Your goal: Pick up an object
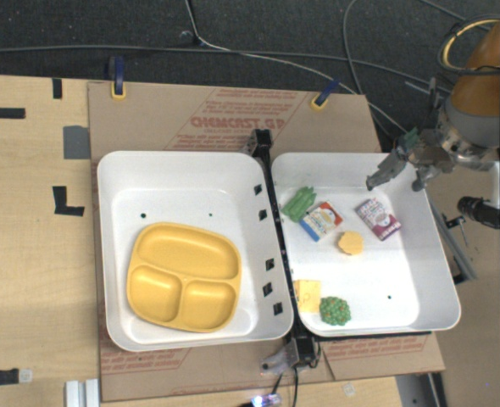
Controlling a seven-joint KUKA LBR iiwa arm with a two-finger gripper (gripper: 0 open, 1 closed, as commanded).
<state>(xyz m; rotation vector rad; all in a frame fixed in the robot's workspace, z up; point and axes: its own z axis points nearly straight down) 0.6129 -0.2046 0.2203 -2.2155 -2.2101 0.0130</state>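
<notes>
Camera view shows the gripper (398, 175) above the right bin's (419, 308) upper right edge, fingers spread and holding nothing; the purple packet (377, 218) lies just below it.

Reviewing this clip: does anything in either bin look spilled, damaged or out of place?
Nothing stands out. The yellow divided tray lies flat in the left bin. Six small items lie loosely scattered, none spilled, in the right bin. The gripper hovers near its upper right corner.
</notes>
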